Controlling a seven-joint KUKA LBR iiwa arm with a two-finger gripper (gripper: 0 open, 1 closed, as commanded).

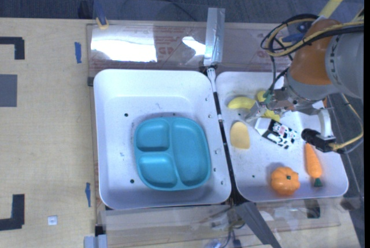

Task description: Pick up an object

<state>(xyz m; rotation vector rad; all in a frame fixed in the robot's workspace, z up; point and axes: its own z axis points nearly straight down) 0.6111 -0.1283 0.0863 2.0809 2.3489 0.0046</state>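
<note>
Landmark: blue tray (172, 152), smooth plastic, three compartments, in left bin (110, 125).
Right bin (335, 183): beside tray's bin.
Gripper (267, 103): right of tray; finger state cannot be told.
Pumpkin (285, 180): orange, ribbed, right of tray.
Carrot (313, 162): tapered, beyond pumpkin.
Banana (241, 103): yellow, curved, touching gripper.

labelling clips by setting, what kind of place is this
Probably a robotics lab's pick-and-place bench, not a kitchen: two white bins, toy food such as a small pumpkin and carrot, and the cabled arm's gripper.
</note>
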